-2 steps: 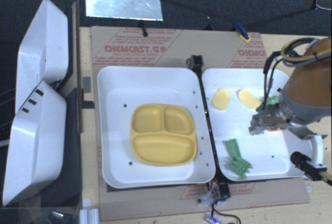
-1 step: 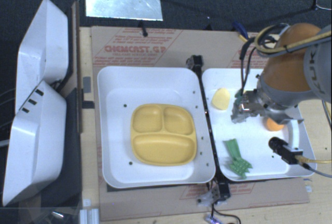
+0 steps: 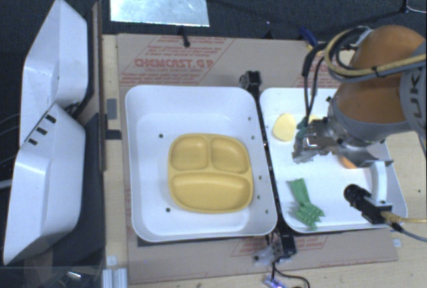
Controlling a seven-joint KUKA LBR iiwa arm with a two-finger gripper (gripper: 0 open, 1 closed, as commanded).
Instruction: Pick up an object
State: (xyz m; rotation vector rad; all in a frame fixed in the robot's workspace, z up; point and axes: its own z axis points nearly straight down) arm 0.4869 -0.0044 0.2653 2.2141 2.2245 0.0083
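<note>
Cardboard covers the surface [image 3: 180, 57] under two white bins. Over the right bin [image 3: 333, 203], the gripper [image 3: 308, 149] hangs near a yellow piece [image 3: 284, 127], positioned to pick; I cannot tell its jaws' state.

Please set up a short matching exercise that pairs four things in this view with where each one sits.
Things:
1. yellow divided plate
2. green toy
3. pale yellow piece
4. gripper

Places:
A. near front of the right bin
B. far left corner area of the right bin
C. middle of the left bin
D. over the right bin, between the pale yellow piece and the green toy

Pairs: 1-C, 2-A, 3-B, 4-D
</note>
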